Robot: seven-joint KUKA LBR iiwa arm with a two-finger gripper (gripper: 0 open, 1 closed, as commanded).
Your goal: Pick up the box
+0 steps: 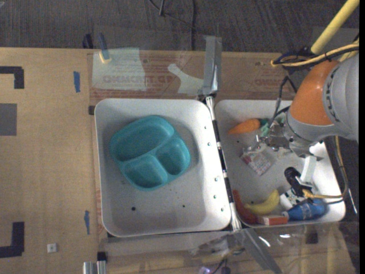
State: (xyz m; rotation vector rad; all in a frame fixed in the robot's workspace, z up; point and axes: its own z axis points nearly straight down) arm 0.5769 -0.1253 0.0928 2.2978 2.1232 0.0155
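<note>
Hanging over the right bin (336,178), the claw (268,141) sits just above a small box (259,161); whether its grip is parted or closed I cannot tell.

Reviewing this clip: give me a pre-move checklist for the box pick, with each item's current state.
1. Box in view: ok, a red-orange box at the near edge of the right bin.
2. Box free of neighbours: not ok, the banana and blue object crowd it.
3. Gripper over the box: not ok, it sits near the carrot.
4. Gripper state: cannot tell.
5. Teal divided plate out of the way: ok, in the left bin.
</note>
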